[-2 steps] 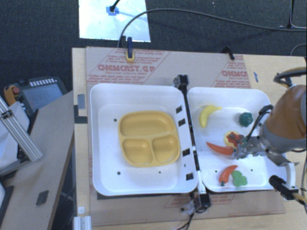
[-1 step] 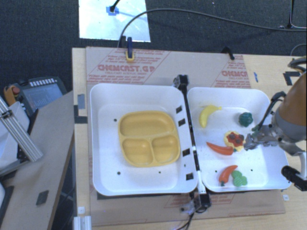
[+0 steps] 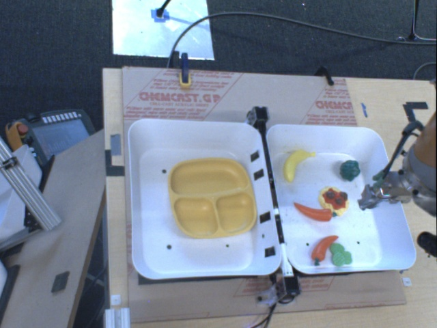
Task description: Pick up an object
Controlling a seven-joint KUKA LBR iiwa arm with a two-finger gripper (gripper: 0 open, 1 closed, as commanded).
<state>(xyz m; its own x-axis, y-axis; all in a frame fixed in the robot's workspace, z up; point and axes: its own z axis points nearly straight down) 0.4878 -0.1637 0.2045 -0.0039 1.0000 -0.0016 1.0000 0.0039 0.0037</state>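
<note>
My gripper (image 3: 369, 200) hung over the right bin (image 3: 389, 241) at the frame's right, just right of the pizza slice (image 3: 334, 199), with banana (image 3: 295, 163), broccoli (image 3: 349, 169) and chili (image 3: 313, 212) nearby, and a yellow tray (image 3: 210, 197) left.

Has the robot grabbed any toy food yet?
Not yet. Done: the claw has reached into the right white bin. Now: it sits beside the round pizza toy, holding nothing I can see. Left: grabbing and lifting one.
</note>
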